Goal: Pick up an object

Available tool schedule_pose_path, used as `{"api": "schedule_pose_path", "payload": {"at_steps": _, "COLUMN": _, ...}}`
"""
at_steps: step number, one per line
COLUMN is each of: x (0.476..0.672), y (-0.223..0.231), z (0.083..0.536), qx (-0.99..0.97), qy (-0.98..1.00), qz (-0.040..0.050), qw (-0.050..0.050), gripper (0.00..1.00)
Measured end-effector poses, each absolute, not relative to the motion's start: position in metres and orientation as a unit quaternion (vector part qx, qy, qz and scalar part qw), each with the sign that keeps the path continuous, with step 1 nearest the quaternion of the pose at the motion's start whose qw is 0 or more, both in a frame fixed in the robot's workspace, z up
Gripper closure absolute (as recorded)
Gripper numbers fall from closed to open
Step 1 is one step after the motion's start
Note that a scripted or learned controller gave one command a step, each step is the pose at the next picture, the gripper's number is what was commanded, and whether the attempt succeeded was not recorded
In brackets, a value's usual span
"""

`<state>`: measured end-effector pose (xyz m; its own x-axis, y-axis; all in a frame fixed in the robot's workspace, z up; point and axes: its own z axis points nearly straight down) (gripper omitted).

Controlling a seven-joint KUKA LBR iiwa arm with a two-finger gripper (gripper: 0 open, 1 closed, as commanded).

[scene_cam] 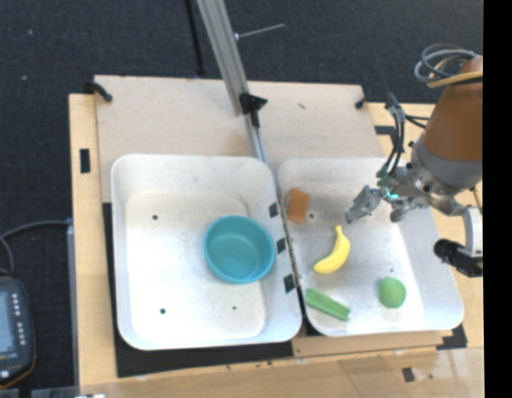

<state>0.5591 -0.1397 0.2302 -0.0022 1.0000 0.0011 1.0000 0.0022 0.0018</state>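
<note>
Gripper [378,206] hovering over the right bin [442,305], fingers spread apart, gripping nothing.
Banana [334,252] is lying at its seven o'clock; it is looking light, smooth and rigid, best pinched across its curved middle.

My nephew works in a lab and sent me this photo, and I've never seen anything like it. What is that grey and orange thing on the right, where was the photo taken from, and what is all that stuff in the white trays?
The grey and orange thing is a robot arm. At its end is a two-finger gripper, its "hand", which hangs over the right bin with nothing between its fingers. The photo comes from one fixed camera above the bench, looking down at a slant. Two shallow white bins sit side by side. The left bin holds a blue bowl. The right bin holds a yellow banana, a small orange block, a green round fruit and a long green vegetable. The arm's job is to pick up one object; none is lifted yet.
</note>
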Motion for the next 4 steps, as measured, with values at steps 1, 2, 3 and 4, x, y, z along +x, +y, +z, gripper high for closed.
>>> {"api": "schedule_pose_path", "payload": {"at_steps": 1, "x": 0.562, "y": -0.142, "z": 0.188, "qx": 0.708, "qy": 0.707, "qz": -0.0016, "qw": 0.0, "gripper": 0.0}}
{"api": "schedule_pose_path", "payload": {"at_steps": 2, "x": 0.561, "y": -0.145, "z": 0.145, "qx": 0.707, "qy": 0.707, "qz": -0.0018, "qw": -0.001, "gripper": 0.0}}
{"api": "schedule_pose_path", "payload": {"at_steps": 3, "x": 0.561, "y": -0.146, "z": 0.099, "qx": 0.708, "qy": 0.707, "qz": -0.0012, "qw": 0.0, "gripper": 0.0}}
{"api": "schedule_pose_path", "payload": {"at_steps": 4, "x": 0.562, "y": -0.147, "z": 0.112, "qx": 0.709, "qy": 0.705, "qz": 0.0013, "qw": 0.002, "gripper": 1.0}}
